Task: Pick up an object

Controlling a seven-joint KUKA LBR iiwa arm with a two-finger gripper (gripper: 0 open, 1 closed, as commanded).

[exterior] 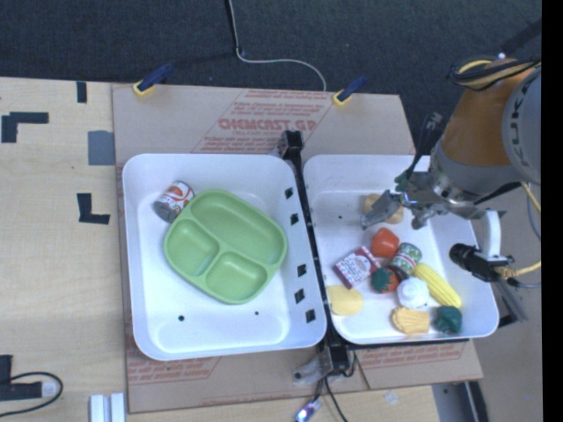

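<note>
Right now we are seeing the gripper (398, 207) hanging over the upper part of the right bin (347, 176), its fingers closing on a tan piece (381, 206). Below that piece, an orange pepper (384, 242), a small can (406, 257), a red packet (355, 267) and a corn cob (436, 285) are lying clustered. Left of it, a green divided plate (226, 245) is sitting in the left bin (145, 275).

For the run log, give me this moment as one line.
arm: over right bin | gripper: at tan piece, grasp unclear | toys: clustered in right bin | left bin: green tray, can
</note>
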